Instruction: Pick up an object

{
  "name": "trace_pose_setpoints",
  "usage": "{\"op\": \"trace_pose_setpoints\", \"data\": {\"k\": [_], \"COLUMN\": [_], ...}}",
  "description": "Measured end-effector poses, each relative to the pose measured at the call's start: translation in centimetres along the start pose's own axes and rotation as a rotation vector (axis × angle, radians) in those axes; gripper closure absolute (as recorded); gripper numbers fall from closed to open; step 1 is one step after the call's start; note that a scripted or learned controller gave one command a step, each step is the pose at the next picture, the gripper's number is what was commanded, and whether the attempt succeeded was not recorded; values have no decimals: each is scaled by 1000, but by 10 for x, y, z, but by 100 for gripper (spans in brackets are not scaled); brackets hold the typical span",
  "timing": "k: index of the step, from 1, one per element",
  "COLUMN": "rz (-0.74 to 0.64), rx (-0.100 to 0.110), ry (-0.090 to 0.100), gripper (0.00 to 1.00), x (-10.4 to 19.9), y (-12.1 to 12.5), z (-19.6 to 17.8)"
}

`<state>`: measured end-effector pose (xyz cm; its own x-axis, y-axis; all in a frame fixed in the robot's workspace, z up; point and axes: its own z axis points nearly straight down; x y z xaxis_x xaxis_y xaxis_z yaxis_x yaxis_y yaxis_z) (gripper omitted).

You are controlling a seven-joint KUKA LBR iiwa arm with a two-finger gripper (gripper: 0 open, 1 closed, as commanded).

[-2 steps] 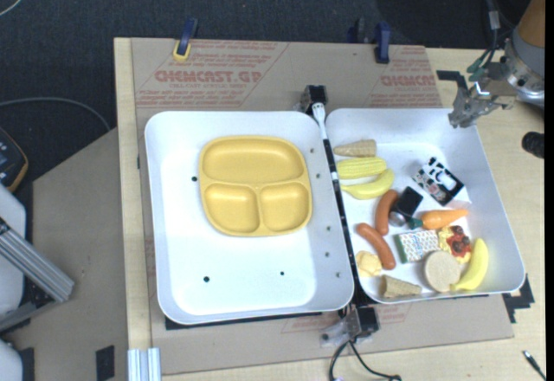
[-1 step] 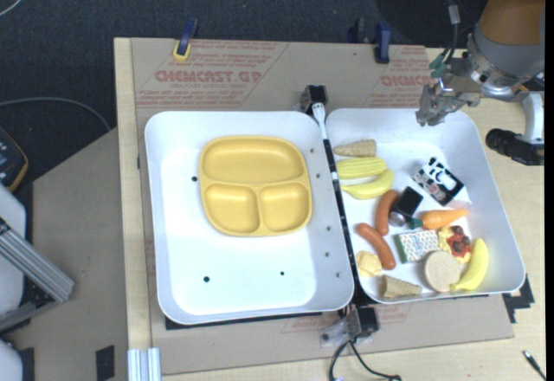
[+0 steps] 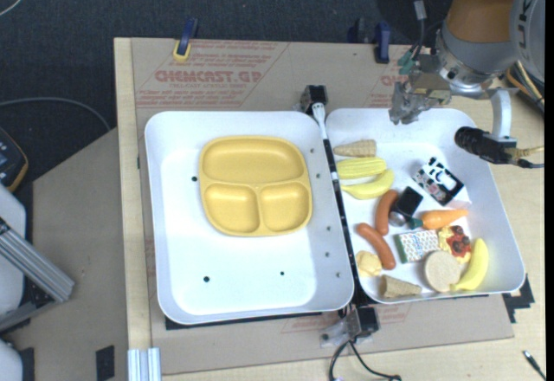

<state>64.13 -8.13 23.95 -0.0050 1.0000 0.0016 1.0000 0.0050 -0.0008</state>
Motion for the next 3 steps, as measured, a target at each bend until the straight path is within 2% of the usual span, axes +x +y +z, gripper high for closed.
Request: {"op": "trace_pose_setpoints", "data": {"k": [1,2,3], "rz": [0,2,4], "rx": [4,0,-3], "ry": [1,-1,-1], "gripper": [100,100,100], "x": [51,70,71], "y": [-14,-9,-19], "z": [20,24,7]}}
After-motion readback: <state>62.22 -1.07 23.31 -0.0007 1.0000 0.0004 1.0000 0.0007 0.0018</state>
